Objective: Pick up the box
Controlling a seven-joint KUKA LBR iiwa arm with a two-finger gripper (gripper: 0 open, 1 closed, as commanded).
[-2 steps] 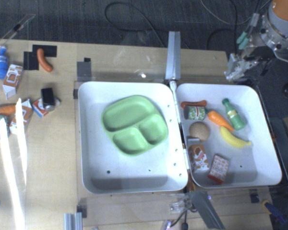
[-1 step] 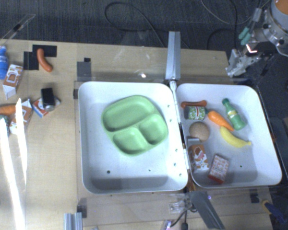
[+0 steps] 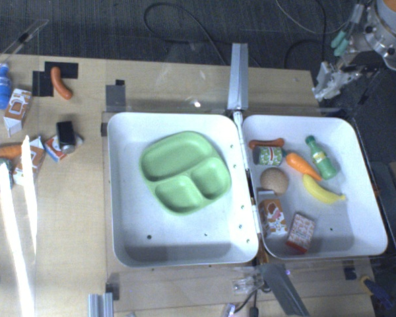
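Here the box point(image 3: 301, 232) is seen lying in the lower part of the right bin point(image 3: 373, 197), long axis slanted. The gripper point(image 3: 330, 78) is placed well apart, up and right, beyond the bin's top edge; its closure cannot be told.

1. The arm point(image 3: 391, 15) comes into the picture at the upper right corner.
2. It is grey, with a bit of orange band at the very top right edge.
3. The wrist slants down and to the left from that corner.
4. The gripper point(image 3: 325, 88) sits at the low end of the arm, in the upper right part of the picture.
5. It is pale grey and points down and to the left.
6. Thin cables and a small green part run along the wrist just above the gripper.
7. Nothing sits between its tips.
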